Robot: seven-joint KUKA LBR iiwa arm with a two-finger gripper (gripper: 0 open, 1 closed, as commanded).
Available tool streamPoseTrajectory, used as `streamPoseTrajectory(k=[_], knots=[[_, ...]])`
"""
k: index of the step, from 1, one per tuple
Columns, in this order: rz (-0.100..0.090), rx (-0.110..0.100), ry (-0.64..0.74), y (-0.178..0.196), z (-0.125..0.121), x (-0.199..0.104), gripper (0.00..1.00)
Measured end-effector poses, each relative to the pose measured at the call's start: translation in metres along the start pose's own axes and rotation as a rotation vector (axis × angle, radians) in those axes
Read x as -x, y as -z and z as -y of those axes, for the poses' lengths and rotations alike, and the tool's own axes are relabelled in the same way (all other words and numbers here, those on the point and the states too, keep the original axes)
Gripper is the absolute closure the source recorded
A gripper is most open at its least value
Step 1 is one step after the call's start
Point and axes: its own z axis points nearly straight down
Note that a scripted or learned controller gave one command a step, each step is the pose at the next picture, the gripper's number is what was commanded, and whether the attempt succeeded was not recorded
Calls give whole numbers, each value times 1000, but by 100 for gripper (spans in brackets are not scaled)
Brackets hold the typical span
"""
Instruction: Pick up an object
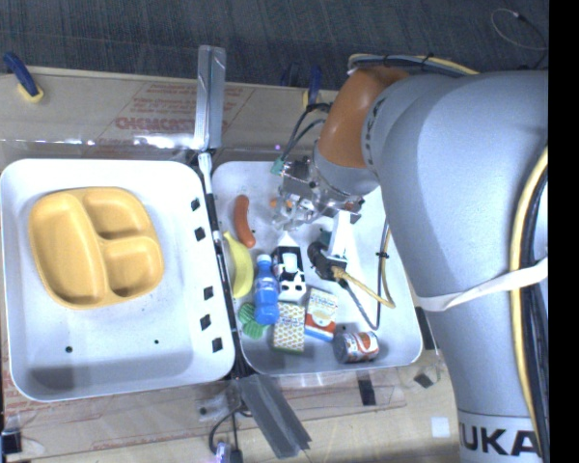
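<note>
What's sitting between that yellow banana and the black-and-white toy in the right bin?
In the camera view, a blue bottle stands between the banana and the black-and-white toy.

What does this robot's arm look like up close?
The arm is bulky, rounded and light grey, with an orange band above the wrist. Black "KUKA" lettering marks its base. Thin cables run to a small metallic tool.

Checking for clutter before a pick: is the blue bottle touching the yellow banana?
Touching. The camera view shows the blue plastic bottle lying against the yellow banana's right edge, no gap between.
</note>
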Motion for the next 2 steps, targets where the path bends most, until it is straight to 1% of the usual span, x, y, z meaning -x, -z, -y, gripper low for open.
streamPoseTrajectory(k=[1, 2], knots=[[0, 0, 0, 0, 0, 0, 0], [0, -1, 5, 10, 0, -1, 100]])
